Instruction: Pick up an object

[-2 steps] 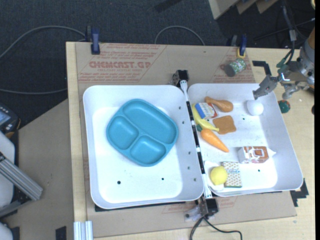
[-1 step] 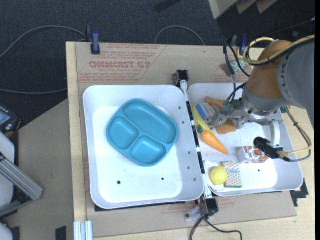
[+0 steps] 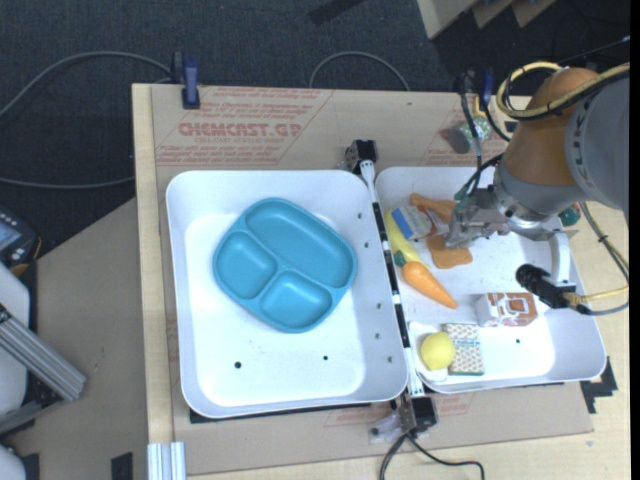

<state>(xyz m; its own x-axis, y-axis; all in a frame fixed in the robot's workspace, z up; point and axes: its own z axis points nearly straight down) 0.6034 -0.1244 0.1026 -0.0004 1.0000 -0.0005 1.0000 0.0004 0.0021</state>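
I see two glossy white bins: the left bin (image 3: 200,348) carries a smooth blue divided plate (image 3: 284,264), rounded, three wells. In the right bin (image 3: 570,353) the gripper (image 3: 462,230) hangs low over a flat tan slice (image 3: 450,256); its state I cannot tell. A tapered orange carrot (image 3: 428,282) lies diagonally near the divider, tip lower-right. Below sit a small printed carton (image 3: 506,309) and a round yellow lemon (image 3: 436,351).

Glossy blue plastic plate (image 3: 285,264) lies in a smooth white plastic bin (image 3: 200,368) on matt wooden bench (image 3: 150,268).
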